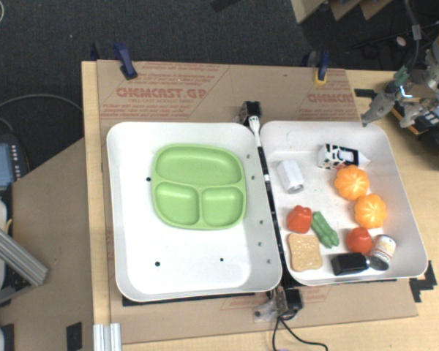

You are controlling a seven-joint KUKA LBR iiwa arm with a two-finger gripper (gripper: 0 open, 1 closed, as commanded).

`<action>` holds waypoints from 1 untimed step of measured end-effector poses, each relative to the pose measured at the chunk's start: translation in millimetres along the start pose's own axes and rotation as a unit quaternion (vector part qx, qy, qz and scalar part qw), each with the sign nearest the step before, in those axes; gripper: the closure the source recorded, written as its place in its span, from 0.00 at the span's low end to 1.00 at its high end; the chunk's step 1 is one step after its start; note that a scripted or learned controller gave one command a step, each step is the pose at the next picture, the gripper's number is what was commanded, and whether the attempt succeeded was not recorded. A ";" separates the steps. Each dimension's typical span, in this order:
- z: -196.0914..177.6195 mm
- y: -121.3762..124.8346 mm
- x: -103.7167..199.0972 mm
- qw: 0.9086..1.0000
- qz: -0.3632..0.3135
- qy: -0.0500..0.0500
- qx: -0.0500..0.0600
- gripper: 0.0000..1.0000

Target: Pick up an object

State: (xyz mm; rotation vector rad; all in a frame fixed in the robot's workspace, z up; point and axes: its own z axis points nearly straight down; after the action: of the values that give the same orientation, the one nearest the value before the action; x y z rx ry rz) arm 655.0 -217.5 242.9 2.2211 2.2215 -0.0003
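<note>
White and shallow, the right bin (pixel 402 196) is holding two oranges (pixel 351 182), a tomato (pixel 358 238), a red pepper (pixel 299 219), a green vegetable (pixel 324 228), a toast slice (pixel 304 251), a white cylinder (pixel 290 175) and a small jar (pixel 383 248). The left bin (pixel 132 196) is carrying a green divided plate (pixel 199 186). At the far right, beyond the bins over the table (pixel 205 86), the gripper (pixel 384 102) is hovering; whether it is open or closed I cannot tell.
</note>
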 end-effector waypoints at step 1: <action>147.9 -65.4 -2.8 1.000 0.000 0.006 0.006 0.00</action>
State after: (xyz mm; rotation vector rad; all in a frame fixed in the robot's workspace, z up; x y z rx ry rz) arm 589.6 -220.3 95.0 2.2345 2.2329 -0.0012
